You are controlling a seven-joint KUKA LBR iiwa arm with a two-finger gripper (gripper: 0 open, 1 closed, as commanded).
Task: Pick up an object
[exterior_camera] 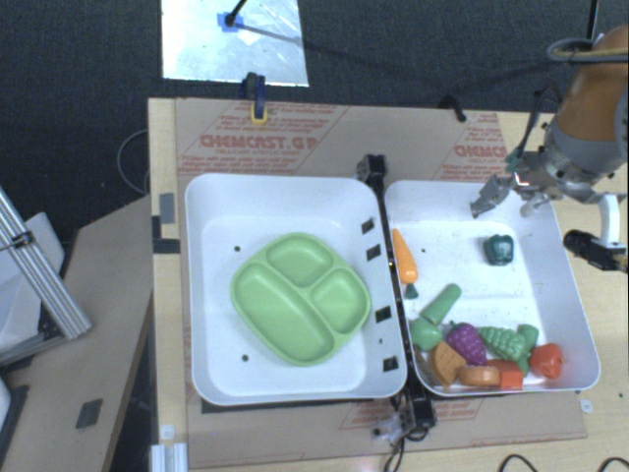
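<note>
Two white bins [285,190] share the bench; gripper [509,197] hangs open, holding nothing, above the right bin's far edge near a green pepper [498,250]

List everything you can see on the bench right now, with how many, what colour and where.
Bins: two, white, side by side on the bench.
Divided plate: one, light green, in the left bin.
Toy carrot: one, orange, along the right bin's left wall.
Dark green toy: one, alone in the right bin's upper part.
Toy food pile: several, green, purple, orange and red, in the right bin's near corner.
Clamp: one, blue and yellow, at the bench's far edge.
Arm: one, grey with orange band, at the right.
Pincer: one, above the right bin's far edge.
</note>
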